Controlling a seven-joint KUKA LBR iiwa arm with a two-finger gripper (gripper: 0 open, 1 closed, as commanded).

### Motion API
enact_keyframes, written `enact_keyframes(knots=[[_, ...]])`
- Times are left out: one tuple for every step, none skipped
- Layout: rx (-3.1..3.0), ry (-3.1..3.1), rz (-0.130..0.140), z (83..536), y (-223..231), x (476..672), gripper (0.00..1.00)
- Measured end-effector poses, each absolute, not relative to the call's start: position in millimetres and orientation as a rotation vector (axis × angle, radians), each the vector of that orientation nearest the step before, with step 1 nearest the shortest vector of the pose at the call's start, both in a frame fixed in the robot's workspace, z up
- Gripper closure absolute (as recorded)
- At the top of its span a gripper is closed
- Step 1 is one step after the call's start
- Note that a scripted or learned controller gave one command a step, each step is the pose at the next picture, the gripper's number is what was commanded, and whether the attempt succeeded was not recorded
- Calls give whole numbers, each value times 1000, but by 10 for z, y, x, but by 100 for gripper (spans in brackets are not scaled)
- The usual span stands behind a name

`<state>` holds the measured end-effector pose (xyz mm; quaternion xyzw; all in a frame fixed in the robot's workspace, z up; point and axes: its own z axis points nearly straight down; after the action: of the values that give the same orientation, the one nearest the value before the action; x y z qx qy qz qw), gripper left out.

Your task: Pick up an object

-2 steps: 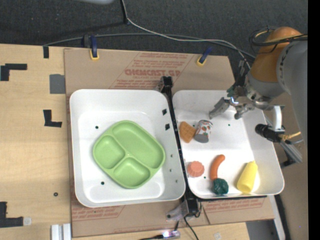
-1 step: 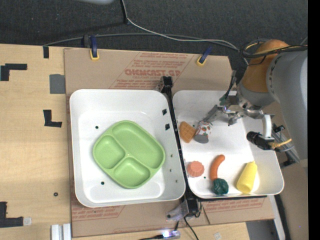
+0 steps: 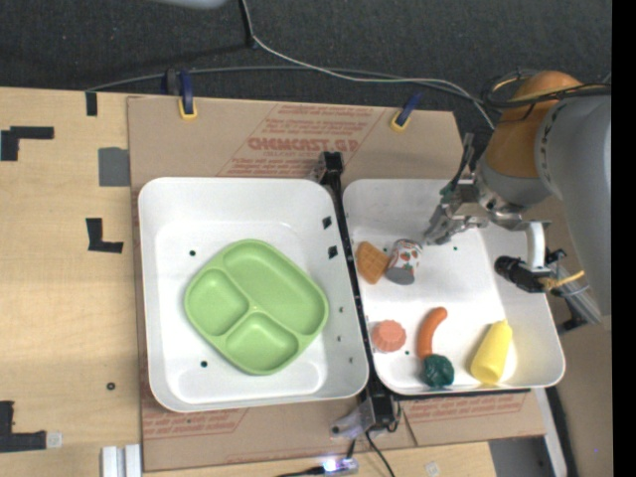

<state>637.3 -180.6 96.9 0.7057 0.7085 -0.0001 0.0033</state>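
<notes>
Jaws of the gripper (image 3: 437, 229) look empty, perhaps slightly parted, just beside the small grey-white object (image 3: 403, 259), so closing here may miss it

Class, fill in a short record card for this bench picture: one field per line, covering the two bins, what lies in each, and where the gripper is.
left bin: holds a green divided plate
right bin: holds six small items
upper items: orange wedge, small grey-and-white piece beside it
lower items: pink round piece, orange carrot-like piece, dark green piece, yellow piece
gripper: over the right bin's upper part, just right of the small grey-and-white piece
held object: none seen between the fingers
</notes>
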Motion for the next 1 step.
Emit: enact_keyframes(knots=[[2217,2222,4,1553,-1756,6463,100]])
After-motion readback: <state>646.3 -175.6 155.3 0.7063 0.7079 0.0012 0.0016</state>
